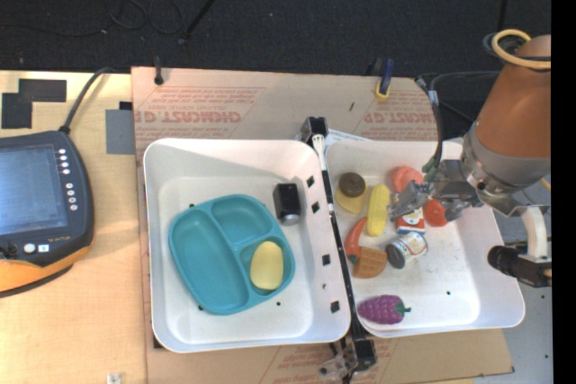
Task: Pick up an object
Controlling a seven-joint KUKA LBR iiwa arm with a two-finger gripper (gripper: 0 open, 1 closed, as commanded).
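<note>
The right bin (493,306) holds several toy foods: a yellow corn cob (377,209), a brown round piece (351,186), an orange piece (405,177), a red piece (436,212), a small can (407,247), a brown waffle-like piece (369,262) and purple grapes (382,309). My gripper (412,198) hangs low over the middle of this bin, just right of the corn cob and above the can. The wrist and clutter hide how its tips stand.
The left bin (171,319) holds a teal divided plate (211,256) with a yellow egg-shaped object (266,265) on it, and a black block (287,202) by the dividing wall. A control tablet (36,193) lies far left. Cardboard (225,103) lies under both bins.
</note>
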